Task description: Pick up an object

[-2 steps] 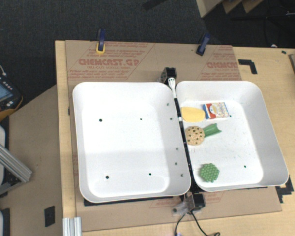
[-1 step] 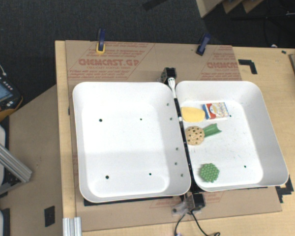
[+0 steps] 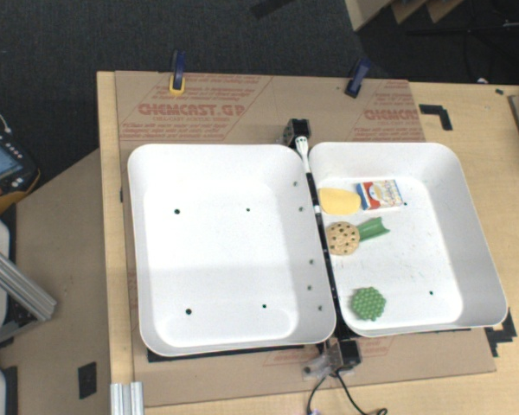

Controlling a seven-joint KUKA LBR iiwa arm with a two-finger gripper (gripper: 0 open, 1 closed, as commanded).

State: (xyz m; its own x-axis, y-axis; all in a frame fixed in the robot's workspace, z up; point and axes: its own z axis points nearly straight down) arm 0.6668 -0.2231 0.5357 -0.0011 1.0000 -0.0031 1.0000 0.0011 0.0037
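- Two white bins sit side by side on the desk [image 3: 86, 232], on a brown cardboard sheet [image 3: 242, 102] that two blue clamps [image 3: 178, 74] pin down at its far edge. We judge this keeps the bins from sliding.
- The things to pick from all lie in the right bin [image 3: 450, 232], bunched toward the wall it shares with the left bin [image 3: 216, 249].
- A yellow lump [image 3: 337, 201] lies just beside a small printed packet [image 3: 380, 194], close enough that they may be touching.
- Nearer us, a round cookie [image 3: 342, 238] touches a green piece [image 3: 372, 229] at its right.
- A bumpy green ball [image 3: 368, 303] lies well apart from the rest, with bare floor around it. We judge it the easiest one to take.
- The yellow lump and the cookie sit close to the shared wall, which may crowd a grasp there.
- We cannot tell how far the fingers are open or whether they hold anything. Every object rests on the bin floor, so we judge the pick has not yet been made.
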